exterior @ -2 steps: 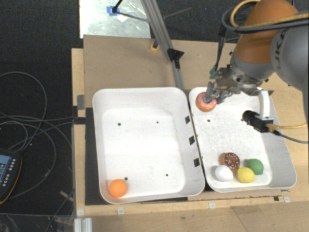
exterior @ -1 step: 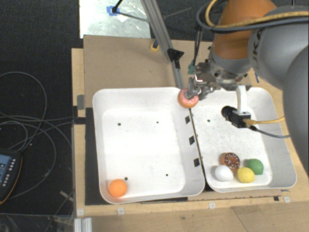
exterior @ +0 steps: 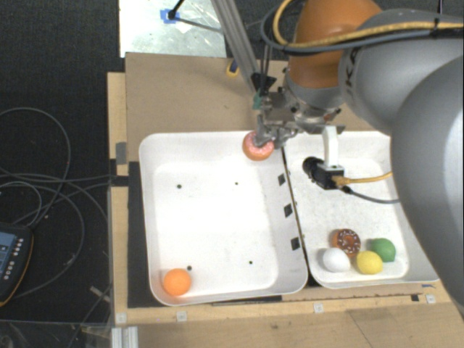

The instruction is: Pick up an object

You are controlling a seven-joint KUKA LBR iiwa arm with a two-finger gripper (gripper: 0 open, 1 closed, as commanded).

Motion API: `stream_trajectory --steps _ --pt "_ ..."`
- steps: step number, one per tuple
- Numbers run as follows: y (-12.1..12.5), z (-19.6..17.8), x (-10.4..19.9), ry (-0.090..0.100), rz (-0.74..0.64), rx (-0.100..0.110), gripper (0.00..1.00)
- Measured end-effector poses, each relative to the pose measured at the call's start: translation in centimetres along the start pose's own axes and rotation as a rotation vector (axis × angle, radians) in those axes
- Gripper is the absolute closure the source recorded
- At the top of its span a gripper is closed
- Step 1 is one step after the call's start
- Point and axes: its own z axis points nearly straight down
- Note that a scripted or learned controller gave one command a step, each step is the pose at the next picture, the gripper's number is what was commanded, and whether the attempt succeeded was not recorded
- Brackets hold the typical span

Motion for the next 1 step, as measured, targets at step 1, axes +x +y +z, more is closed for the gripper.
stream_trajectory --steps 1 --pt "-0.02 -0.07 -0.29 -0.002 0.003 0.0 0.0"
